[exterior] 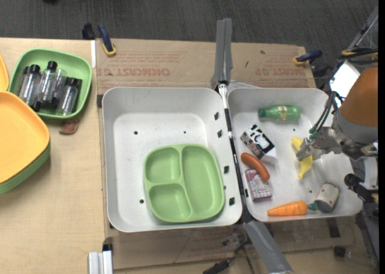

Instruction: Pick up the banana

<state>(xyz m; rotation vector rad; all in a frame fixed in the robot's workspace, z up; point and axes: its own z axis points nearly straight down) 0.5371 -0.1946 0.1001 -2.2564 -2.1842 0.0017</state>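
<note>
The banana point(304, 168) is yellow and lies in the right bin point(283, 100), close to its right wall. Its upper tip shows near the middle of the bin's right half and its lower end points toward the front. My gripper point(309, 148) reaches in from the right and sits directly over the banana's middle, hiding that part. The grey wrist and orange band stand just right of the bin's wall.
The right bin also holds a green bottle point(280, 112), a black-and-white box point(258, 141), a sausage point(255, 167), a pink packet point(260, 188), a carrot point(287, 209) and a small can point(326, 197). A green divided plate point(183, 182) lies in the left bin point(120, 140).
</note>
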